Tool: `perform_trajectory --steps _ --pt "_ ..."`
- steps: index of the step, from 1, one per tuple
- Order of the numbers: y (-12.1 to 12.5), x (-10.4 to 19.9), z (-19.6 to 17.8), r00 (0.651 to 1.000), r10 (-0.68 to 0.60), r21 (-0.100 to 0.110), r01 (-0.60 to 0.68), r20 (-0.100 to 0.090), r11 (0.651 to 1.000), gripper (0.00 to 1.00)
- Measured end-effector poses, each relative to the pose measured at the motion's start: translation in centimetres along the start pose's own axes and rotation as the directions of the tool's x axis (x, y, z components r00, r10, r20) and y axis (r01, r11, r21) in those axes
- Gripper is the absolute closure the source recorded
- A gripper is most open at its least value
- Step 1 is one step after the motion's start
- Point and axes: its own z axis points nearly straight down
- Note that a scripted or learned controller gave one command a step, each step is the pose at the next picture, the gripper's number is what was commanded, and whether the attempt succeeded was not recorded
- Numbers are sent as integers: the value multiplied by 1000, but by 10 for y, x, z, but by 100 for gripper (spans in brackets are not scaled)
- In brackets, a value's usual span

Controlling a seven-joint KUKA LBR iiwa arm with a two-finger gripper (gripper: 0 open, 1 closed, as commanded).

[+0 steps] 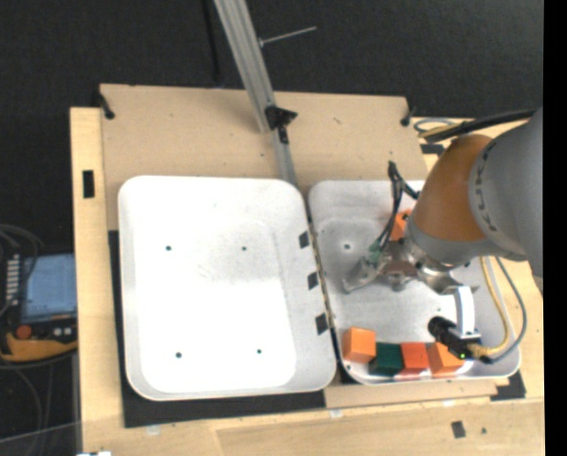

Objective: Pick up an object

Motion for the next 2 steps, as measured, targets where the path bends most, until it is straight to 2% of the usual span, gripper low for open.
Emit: perform_trajectory --steps 1,2 --pt "1 0 -12 1000 10 -5 -10 -2 1000 100" --pt "7 5 -58 1000 -8 -4 8 -3 1000 100"
